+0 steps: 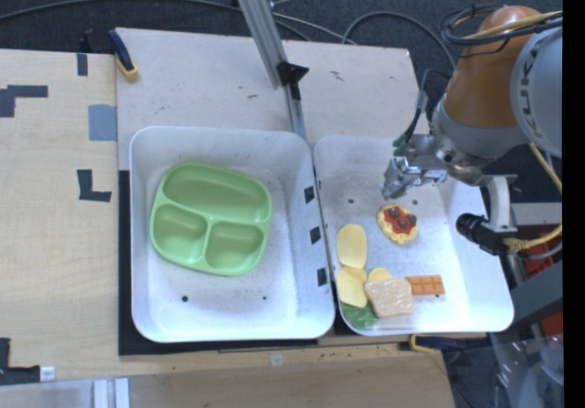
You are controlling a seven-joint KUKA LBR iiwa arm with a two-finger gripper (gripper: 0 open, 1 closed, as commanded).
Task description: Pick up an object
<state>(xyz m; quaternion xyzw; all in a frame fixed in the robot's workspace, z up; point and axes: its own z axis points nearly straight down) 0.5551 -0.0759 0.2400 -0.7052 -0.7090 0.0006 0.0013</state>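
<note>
The fingers [395,185] hang low in the right bin [475,306]; I cannot tell how wide they stand. Nothing sits between them. Just near of them lies a small pizza [398,223], with yellow slices [352,246], bread [390,296] and a wafer [425,285] nearer still. The pizza is flat, so closing fingers could skate over it.

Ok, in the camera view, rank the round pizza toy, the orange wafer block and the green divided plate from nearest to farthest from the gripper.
1. Round pizza toy with red toppings: right bin, just below the gripper.
2. Orange wafer block: right bin, near its front edge.
3. Green divided plastic plate: left bin, far across the divide.
</note>
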